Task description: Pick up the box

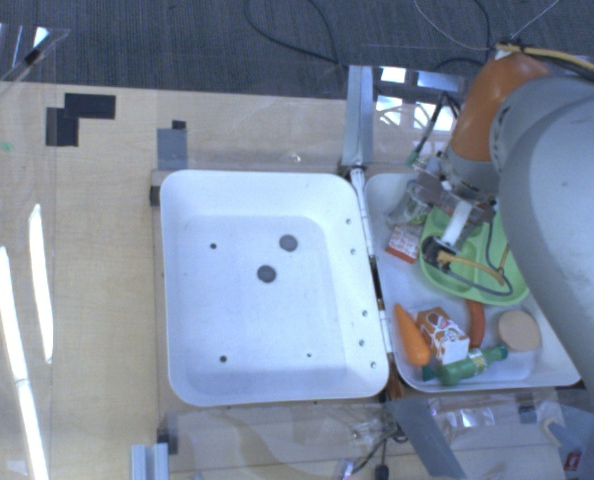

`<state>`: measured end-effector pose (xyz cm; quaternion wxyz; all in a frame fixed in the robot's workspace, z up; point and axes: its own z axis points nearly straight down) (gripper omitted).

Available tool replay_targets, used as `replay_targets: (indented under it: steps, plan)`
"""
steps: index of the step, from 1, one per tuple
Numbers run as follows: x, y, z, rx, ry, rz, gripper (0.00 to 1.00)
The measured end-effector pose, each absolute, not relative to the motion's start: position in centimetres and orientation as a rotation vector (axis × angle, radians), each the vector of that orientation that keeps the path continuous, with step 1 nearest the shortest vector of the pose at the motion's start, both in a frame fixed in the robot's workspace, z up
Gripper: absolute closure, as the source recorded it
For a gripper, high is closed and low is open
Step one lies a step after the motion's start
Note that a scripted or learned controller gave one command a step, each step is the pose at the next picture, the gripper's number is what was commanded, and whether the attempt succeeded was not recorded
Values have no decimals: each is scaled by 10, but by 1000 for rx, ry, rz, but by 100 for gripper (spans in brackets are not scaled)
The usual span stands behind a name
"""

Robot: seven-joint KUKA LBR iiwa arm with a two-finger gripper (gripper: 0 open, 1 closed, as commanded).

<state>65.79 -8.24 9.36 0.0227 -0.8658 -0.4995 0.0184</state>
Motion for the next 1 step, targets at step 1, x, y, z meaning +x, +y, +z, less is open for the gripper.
replay_targets:
  steps: [1]
  plan:
    - [601,-52,186,-2779,-1468,-7,0]
